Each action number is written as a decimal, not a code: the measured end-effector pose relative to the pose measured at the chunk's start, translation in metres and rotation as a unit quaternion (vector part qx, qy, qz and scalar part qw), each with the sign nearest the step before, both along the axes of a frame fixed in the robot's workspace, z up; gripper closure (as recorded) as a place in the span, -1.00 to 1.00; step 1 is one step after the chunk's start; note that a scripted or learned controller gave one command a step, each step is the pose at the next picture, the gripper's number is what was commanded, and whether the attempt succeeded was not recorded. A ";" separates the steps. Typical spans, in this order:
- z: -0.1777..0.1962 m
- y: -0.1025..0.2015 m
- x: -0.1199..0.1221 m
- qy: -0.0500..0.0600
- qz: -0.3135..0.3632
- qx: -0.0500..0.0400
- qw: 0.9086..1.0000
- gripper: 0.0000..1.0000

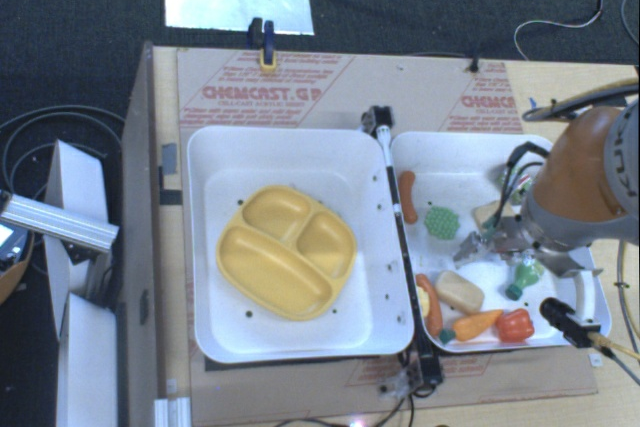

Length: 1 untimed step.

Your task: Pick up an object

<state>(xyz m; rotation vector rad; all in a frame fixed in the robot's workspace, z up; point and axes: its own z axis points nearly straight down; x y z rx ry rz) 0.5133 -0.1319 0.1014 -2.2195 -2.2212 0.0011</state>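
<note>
The right bin (450, 165) holds several toy foods. A red sausage (408, 197) lies by its left wall and a green leafy piece (441, 221) sits beside it. A beige loaf (460, 292), an orange carrot (477, 324) and a red pepper (514, 325) lie toward the front. Another orange-red piece (428, 301) rests along the front left wall. My gripper (478, 243) hangs low in the bin's middle, between the leafy piece and a green bottle (522, 277), just above the loaf. A tan piece (487, 213) sits right behind it.
The left bin (215, 175) holds a yellow divided plate (286, 251). The divider between the bins (395, 235) runs just left of the sausage. The grey and orange arm (590, 185) covers the right bin's right side.
</note>
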 end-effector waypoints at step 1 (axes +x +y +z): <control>0.047 -0.076 0.032 -0.003 0.000 -0.002 1.000 -1.00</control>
